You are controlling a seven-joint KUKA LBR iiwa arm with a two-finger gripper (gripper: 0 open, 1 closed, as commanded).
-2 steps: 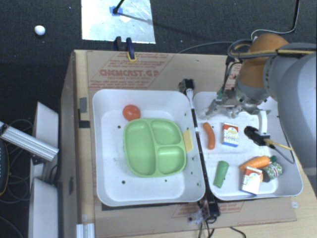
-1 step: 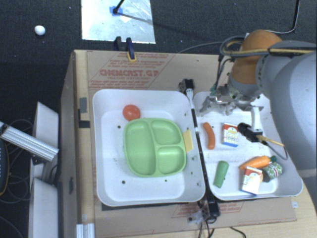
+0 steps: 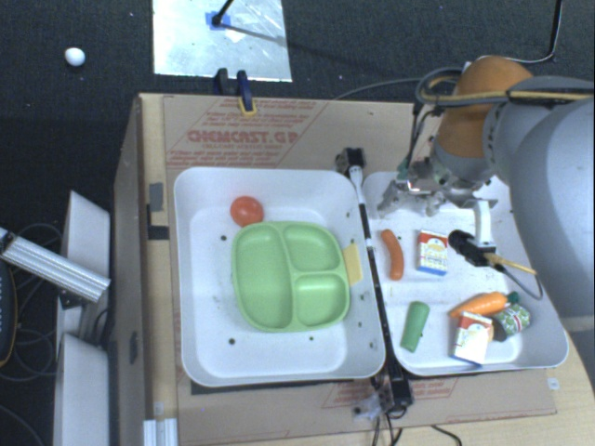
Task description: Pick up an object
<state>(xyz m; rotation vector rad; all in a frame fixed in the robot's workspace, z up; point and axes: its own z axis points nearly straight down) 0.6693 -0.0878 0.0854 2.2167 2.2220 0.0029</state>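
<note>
No single object is assigned. Judge the orange sausage (image 3: 392,254) the likeliest target, because it lies alone with free floor on both sides. It rests flat in the object bin (image 3: 437,359), just across the shared bin wall from the green plate (image 3: 288,277), and runs lengthwise along that wall.

Farther from the green plate, just beside the sausage, lies a small carton (image 3: 431,252). A green cylinder (image 3: 415,326) lies nearer the camera, also close to the wall bordering the plate's bin. The carrot (image 3: 482,303), a second carton (image 3: 472,338) and a dark green item (image 3: 513,319) crowd the corner farthest from the green plate. Neighbours packed this closely would likely hinder a clean grasp there.

The end effector (image 3: 426,191) hangs over the far end of the object bin, beyond the sausage and apart from it. You cannot tell how wide it is set or whether it carries anything.

The green plate occupies its own bin (image 3: 214,347), with a red ball (image 3: 246,210) beside it. Both bins rest on the worktop (image 3: 242,137).
</note>
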